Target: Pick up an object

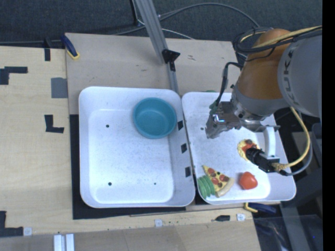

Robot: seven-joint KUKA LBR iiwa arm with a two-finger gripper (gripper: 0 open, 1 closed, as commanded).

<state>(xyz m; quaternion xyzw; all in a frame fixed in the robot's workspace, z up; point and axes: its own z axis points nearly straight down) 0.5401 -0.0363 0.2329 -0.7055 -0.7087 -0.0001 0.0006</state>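
**Arm over the right bin, toys along its lower edge**

2 shallow white bins sit side by side on a tan bench. The left bin [99, 192] fills the middle of the frame and has a blue bowl [154, 117] standing upright in its upper right corner, close to the wall shared with the right bin [285, 195].

The grey arm [306, 61] reaches in from the right edge of the frame, with its orange band [261, 69] in the upper right. Dark letters run down the grey casing beside the band; only part shows, seemingly "KU", and the rest cannot be read. The gripper [213, 132] hangs over the upper left part of the right bin, pointing down and left. Nothing shows between its tips, and whether they stand wide or narrow cannot be told from this slant.

3 toys lie toward the bottom of the right bin. A pizza slice [215, 181] with green and red toppings rests at the lower left, near the shared wall. A red tomato-like piece [248, 180] sits just right of it, apart from it. A yellow and red item [245, 147] lies above them, right of the gripper and partly hidden by a black fitting; what it is cannot be told.

A grey metal pole [152, 22] slants down from the top of the frame to the bins' upper edge.
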